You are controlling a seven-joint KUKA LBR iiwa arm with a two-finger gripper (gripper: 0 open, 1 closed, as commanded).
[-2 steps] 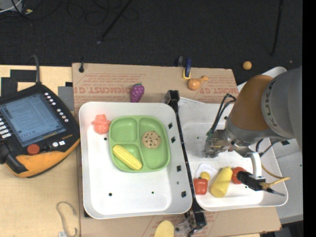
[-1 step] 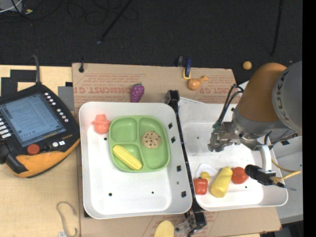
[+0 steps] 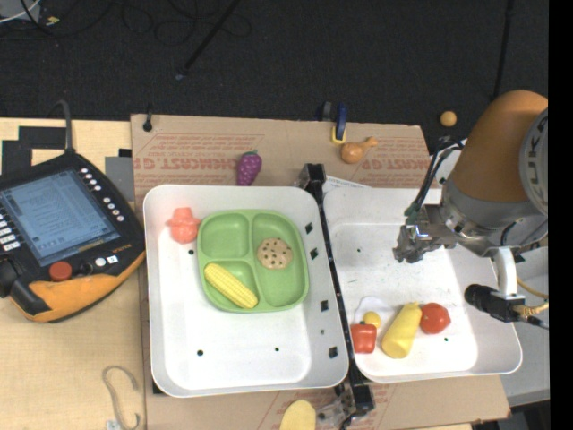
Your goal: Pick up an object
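Over the smooth white right bin [image 3: 466, 361], the metallic pincer [image 3: 409, 247] hangs with its opening impossible to judge, well apart from the glossy yellow bottle-shaped toy [image 3: 400, 330] near the front wall.

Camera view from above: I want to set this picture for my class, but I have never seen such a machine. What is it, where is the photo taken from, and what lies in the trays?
It is one photo, taken by a fixed camera above a bench, looking down at a slant. The grey and orange shape at the right is a robot arm; its end effector hangs over the right bin, with nothing visibly held. That bin holds a yellow bottle-shaped toy, a red tomato and a small red piece. The left bin holds a green divided plate with a toy corn cob and a cookie, and a pink toy beside the plate. The screen device at far left is probably the arm's control pad.
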